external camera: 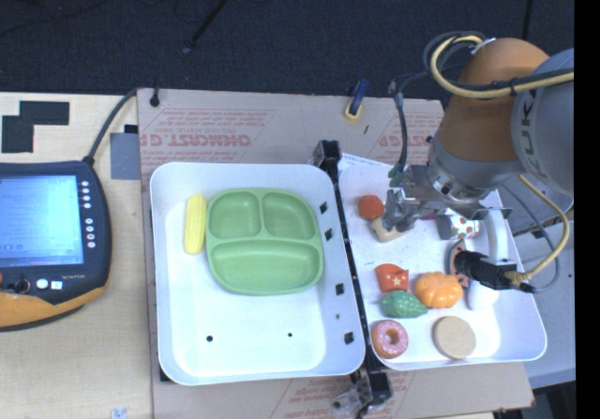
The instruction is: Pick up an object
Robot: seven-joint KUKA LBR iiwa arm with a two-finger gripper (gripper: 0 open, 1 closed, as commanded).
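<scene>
My gripper point(397, 216) reaches down into the right bin point(525, 344) near its upper left part. Its tips stand over a small tan piece point(384, 231), just right of an orange-red toy point(370, 206). Lower in the same bin lie a red piece point(391, 276), a green toy point(401, 305), an orange pumpkin-like toy point(439, 289), a pink frosted donut point(389, 338) and a tan round cookie point(455, 336). Nothing shows clearly between the fingers.
The left bin point(178, 333) holds a green divided plate point(262, 241) and a yellow corn cob point(194, 223). A teach pendant point(47, 239) lies at the far left of the bench. Cables and white fittings point(487, 244) hang by the wrist over the right bin.
</scene>
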